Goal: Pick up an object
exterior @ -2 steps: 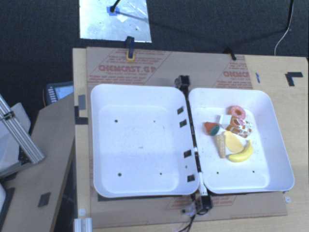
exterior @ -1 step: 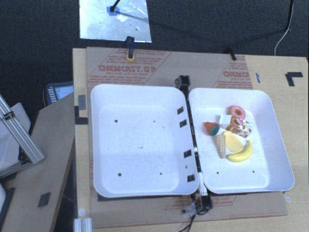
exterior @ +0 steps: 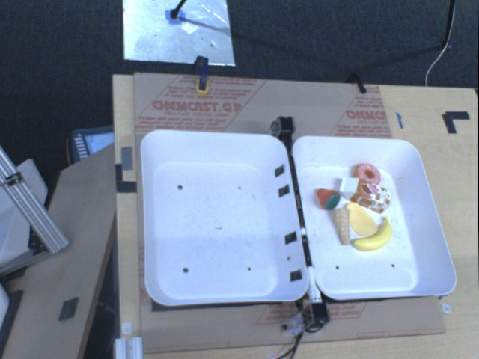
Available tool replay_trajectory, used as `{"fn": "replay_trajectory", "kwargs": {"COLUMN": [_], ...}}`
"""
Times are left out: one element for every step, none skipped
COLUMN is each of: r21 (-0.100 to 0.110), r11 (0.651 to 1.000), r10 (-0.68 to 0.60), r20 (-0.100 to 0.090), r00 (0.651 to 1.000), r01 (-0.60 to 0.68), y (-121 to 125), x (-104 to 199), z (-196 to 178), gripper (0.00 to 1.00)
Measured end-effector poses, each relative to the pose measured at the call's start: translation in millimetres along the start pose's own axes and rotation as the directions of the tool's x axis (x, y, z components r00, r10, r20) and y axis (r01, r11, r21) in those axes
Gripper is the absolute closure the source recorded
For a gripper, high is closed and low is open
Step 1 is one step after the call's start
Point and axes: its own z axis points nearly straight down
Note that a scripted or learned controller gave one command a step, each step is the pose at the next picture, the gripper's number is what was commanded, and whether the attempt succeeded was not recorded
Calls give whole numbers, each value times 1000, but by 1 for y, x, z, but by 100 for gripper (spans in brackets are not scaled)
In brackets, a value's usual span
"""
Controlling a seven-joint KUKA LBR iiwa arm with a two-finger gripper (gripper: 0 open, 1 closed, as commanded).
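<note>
Small toy foods lie clustered in the upper middle of the right bin (exterior: 419, 268). A pink frosted donut (exterior: 367, 173) is at the top of the cluster. Below it sit a red-and-white sprinkled pastry (exterior: 372, 197) and a small white block (exterior: 348, 185). A red strawberry-like piece (exterior: 327, 198) lies at the left. A tan cone (exterior: 342, 224), a pale yellow wedge (exterior: 361, 219) and a yellow banana (exterior: 375, 237) lie at the bottom, touching one another.
The left bin (exterior: 217, 223) stands beside the right one, joined by a black clipped seam (exterior: 296, 215). Both rest on a cardboard sheet (exterior: 247, 103). A silver plate (exterior: 177, 19) lies beyond the bench, and an aluminium rail (exterior: 30, 208) stands at the left.
</note>
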Motion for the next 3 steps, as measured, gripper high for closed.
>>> {"fn": "replay_trajectory", "kwargs": {"r21": [-5, -4, -9], "r11": [1000, 1000, 1000], "r10": [-5, -6, -11], "r20": [3, 2, 5], "r00": [1000, 1000, 1000], "r01": [5, 6, 11], "y": [0, 0, 1], "x": [1, 1, 2], "z": [-12, -12, -24], "gripper": [100, 0, 100]}}
